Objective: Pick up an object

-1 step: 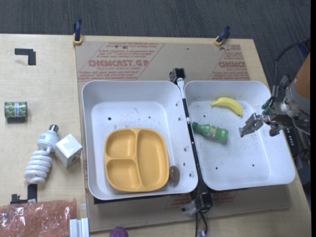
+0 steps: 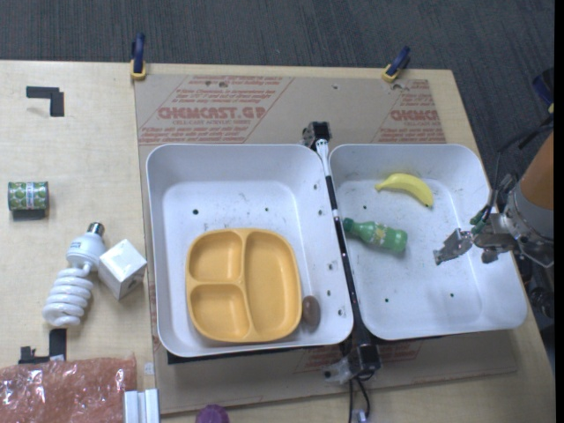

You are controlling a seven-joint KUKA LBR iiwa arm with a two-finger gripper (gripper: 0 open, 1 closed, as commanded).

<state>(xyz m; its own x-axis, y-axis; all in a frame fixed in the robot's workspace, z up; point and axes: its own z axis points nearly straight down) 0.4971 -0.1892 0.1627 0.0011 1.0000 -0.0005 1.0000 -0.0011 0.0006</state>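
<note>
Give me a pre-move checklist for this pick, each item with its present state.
1. Targets in the right bin: green bottle and banana both there. Ok.
2. Targets apart from each other: ok.
3. Hand over the right bin: ok.
4. Hand above a target: not ok, it hangs right of the bottle.
5. Hand holding anything: nothing seen in it. Ok.
6. Finger opening: cannot tell.

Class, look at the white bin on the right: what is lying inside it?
Inside the right bin lie a yellow banana and a green bottle on its side. The gripper hangs over the right part, hiding a bit of floor beneath.
</note>
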